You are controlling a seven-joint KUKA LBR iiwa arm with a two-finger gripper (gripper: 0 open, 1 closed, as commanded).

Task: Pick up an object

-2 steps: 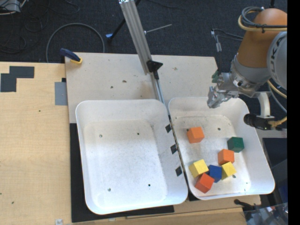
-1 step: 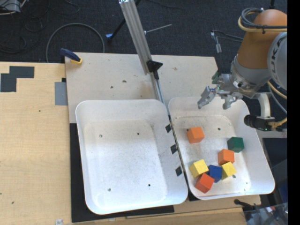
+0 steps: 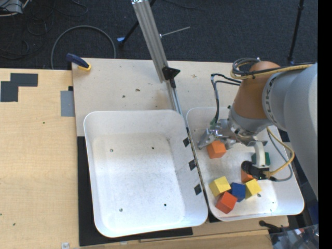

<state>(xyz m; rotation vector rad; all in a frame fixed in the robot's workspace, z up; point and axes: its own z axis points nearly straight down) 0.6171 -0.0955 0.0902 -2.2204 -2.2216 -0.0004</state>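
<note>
The gripper (image 3: 213,138) hangs over the right bin (image 3: 293,204), its finger spread impossible to tell. An orange block (image 3: 217,149) sits just at its 6 o'clock, near the bin's left wall.

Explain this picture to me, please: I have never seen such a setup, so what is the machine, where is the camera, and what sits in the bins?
One camera looks down at a slant on a bench with two shallow white bins. The grey robot arm, orange-banded above its wrist, reaches in from the right. Its hand hangs over the right bin, just above an orange block; whether it grips that block I cannot tell. Nearer the front lie two yellow blocks, a blue block and a red-orange block, clustered together. The left bin is alongside. A slanted metal bar rises behind the bins.
</note>
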